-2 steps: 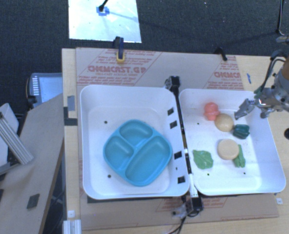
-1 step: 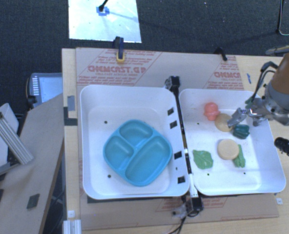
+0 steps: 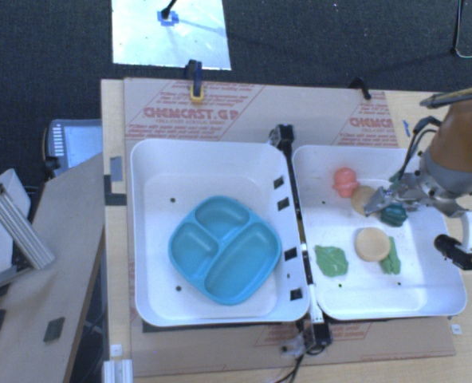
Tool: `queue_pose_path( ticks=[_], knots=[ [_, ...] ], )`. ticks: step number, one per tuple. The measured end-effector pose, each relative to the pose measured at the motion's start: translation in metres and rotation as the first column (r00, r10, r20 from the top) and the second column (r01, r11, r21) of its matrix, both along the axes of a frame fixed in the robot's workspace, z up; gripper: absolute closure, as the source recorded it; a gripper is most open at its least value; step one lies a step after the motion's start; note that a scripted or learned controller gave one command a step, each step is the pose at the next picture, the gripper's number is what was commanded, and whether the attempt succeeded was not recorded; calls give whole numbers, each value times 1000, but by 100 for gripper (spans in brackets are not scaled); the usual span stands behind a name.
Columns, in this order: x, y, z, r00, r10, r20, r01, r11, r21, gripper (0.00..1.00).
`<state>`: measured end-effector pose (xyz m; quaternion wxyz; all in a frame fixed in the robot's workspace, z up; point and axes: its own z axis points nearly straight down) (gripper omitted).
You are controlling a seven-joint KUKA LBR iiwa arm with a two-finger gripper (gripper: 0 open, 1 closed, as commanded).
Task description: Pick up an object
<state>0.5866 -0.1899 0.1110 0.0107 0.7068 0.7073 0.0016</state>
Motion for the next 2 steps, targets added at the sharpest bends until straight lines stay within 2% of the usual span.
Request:
queue_pose_path(
  ticks=[1,2],
  knots=[
    [3,-2,-24,1000,0,-8,0,1000,8,0],
    [2,0,-15,1000,0,-11,0,1000,11,100]
  ],
)
